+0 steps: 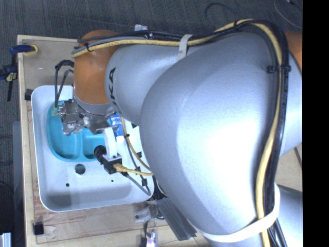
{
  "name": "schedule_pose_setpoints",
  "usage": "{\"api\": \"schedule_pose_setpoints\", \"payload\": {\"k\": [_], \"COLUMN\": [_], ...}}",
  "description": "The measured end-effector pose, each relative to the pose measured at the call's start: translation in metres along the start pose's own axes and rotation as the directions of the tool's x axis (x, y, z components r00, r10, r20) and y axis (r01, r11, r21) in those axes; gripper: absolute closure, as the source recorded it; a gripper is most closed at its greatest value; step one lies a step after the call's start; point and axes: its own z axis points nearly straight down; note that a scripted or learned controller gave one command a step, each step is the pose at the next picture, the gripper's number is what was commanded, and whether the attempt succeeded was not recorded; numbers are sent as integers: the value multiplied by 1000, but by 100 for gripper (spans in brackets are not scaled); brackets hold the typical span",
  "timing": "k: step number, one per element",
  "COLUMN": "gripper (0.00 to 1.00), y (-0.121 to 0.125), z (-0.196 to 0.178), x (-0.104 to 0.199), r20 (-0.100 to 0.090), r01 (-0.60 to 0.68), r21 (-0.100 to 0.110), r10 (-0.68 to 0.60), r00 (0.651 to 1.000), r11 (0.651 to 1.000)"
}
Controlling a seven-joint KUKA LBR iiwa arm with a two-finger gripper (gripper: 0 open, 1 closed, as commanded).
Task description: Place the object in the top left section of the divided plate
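The blue divided plate (62, 142) lies in the left white bin (41, 179), near its upper part. The arm covers much of the plate, so its dividers and sections are mostly hidden. My gripper (70, 121) hangs low over the plate's upper left area, below the orange band (91, 81) of the wrist. Nothing shows in its grasp from this angle. A small dark round thing (79, 169) sits on the bin floor just below the plate's lower edge.
The grey arm (205, 127) fills the right and centre, hiding the second bin. Cables (131, 170) and a black connector (105, 161) dangle beside the plate. Blue clamps (20, 49) grip the bench's upper left edge. Bare bin floor (87, 192) lies below the plate.
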Motion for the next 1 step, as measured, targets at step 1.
{"api": "schedule_pose_setpoints", "payload": {"k": [1], "gripper": [100], "y": [-87], "z": [81], "x": [-15], "r20": [-1], "r01": [198], "r21": [1], "r10": [-198], "r00": [980], "r11": [980]}}
